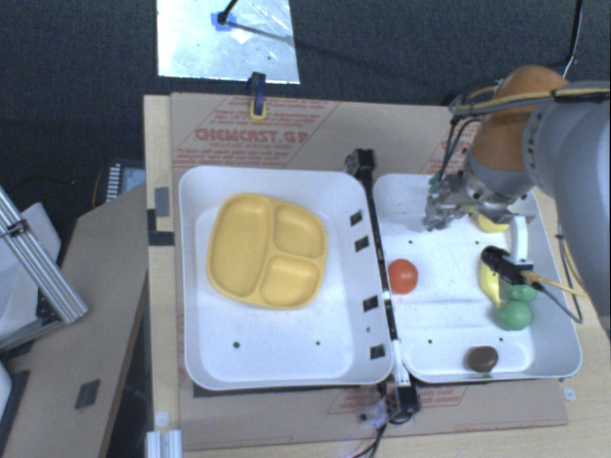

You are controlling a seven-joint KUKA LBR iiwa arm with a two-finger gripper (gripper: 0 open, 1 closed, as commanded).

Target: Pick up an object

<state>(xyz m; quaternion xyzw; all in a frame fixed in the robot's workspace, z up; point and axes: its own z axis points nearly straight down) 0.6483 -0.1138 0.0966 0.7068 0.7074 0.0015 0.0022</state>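
The gripper (437, 210) hangs low over the upper part of the right bin (449, 337), well above and to the right of the orange ball (404, 276). Nothing shows between it and the bin floor; whether it is wide or narrow cannot be told from this angle.

The orange ball lies at the right bin's left edge, just beside the divider. To the ball's right, near the far wall, lie a yellow object (491, 281) and a green ball (516, 315). Below and right of the ball sits a brown object (481, 359). To the ball's left, the left bin (277, 356) carries a yellow divided plate (266, 250).
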